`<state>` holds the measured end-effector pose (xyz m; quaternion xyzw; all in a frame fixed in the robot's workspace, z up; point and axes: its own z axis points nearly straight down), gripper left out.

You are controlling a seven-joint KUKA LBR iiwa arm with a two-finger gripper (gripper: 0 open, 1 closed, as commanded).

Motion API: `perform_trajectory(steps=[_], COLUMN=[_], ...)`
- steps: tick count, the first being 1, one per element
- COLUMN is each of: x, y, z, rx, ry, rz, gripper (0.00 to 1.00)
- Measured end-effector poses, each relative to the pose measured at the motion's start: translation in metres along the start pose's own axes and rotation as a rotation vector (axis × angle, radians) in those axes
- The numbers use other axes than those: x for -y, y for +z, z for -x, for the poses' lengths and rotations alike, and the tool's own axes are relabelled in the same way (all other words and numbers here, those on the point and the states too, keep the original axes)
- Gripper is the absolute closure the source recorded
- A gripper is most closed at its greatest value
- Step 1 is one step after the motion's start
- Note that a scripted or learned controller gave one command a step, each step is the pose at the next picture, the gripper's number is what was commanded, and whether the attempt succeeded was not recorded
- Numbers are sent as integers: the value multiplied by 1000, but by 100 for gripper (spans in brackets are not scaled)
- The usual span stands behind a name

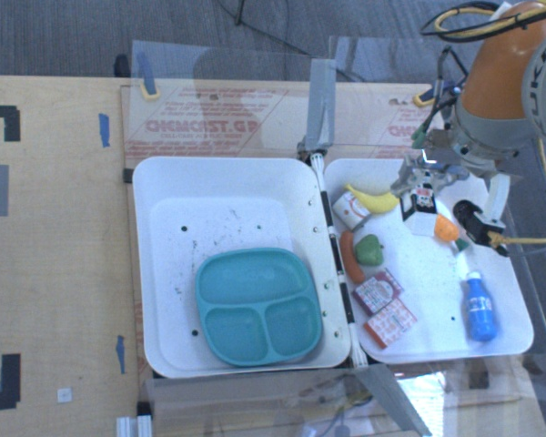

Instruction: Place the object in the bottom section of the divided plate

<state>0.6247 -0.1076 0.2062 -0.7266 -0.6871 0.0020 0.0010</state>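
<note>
Grey arm (528, 71) with a broad orange band above the wrist — rounded, glossy housing. Yellow and black cables looped over the top, green wire at the wrist. Gripper (419, 185) assembly metallic grey and black — small white label with red marking.

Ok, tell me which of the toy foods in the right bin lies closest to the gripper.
The yellow banana. It lies just left of the gripper, nearer than the green pepper or the carrot, which sit lower down.
</note>
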Motion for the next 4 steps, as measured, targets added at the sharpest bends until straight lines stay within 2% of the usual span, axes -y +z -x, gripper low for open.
perform_trajectory(steps=[1, 2, 3, 4], x=[48, 69, 91, 90], y=[24, 23, -9, -9], z=[-75, -149, -241, -241], rx=[-2, -2, 0, 0], ry=[-293, -193, -274, -274], rz=[0, -1, 2, 2], gripper=[100, 100, 100, 0])
